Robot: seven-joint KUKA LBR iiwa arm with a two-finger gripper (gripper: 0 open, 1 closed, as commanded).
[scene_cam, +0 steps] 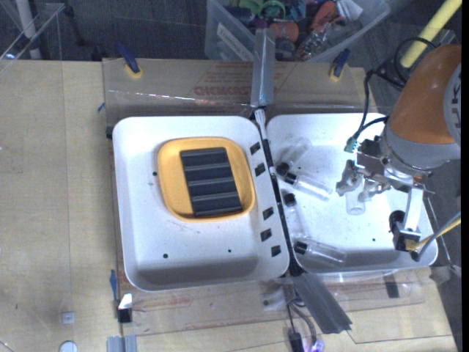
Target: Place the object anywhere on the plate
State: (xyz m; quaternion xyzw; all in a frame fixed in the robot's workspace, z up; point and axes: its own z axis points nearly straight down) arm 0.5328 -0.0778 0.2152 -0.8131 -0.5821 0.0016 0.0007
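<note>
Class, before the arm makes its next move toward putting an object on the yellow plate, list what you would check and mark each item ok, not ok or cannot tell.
1. Yellow plate lies flat in left bin: ok.
2. Dark ridged block covers most of the plate, little bare rim left: not ok.
3. Clear tubes lie in right bin: ok.
4. Tool is over the right bin: ok.
5. Object between the tool's fingers: cannot tell.
6. Divider between bins lies across the path: ok, if cleared.
</note>
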